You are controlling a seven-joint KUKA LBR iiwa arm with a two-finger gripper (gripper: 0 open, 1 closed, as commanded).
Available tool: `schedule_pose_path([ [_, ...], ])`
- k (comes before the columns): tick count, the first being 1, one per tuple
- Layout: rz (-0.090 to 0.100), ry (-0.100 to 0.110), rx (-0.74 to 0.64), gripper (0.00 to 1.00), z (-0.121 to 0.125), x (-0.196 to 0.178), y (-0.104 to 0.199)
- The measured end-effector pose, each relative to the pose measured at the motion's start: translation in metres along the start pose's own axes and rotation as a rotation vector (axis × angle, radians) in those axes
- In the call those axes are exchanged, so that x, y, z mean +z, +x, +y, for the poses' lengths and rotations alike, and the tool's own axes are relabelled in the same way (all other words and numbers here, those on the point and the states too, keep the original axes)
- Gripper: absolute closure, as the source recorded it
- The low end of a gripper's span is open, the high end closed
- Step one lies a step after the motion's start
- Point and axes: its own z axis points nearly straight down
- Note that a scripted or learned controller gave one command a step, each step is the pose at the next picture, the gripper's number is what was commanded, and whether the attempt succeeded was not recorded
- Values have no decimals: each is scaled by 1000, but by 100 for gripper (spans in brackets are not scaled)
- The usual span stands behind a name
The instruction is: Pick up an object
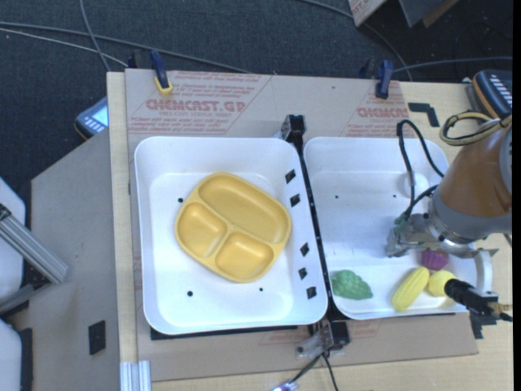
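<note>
The right bin (358, 169) holds a green leafy toy (351, 284) near its front edge, a yellow corn cob (409, 288) to the right of it, a purple piece (434, 259) and a small yellow piece (441, 282). My gripper (401, 239) hangs low in the right part of this bin, just left of the purple piece and behind the corn cob. The arm's orange band (480, 177) rises behind it. Nothing shows between the fingers.
The left bin (155, 218) carries a yellow divided plate (234, 226). A black divider with clips (303, 218) runs between the bins. Cables loop over the right bin's far corner (415, 153). Blue clamps (161, 73) hold the cardboard at the back.
</note>
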Motion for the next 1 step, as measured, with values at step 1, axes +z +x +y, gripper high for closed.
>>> schedule_pose_path([
  [1, -3, -4, 0, 100, -4, -46, -6],
])
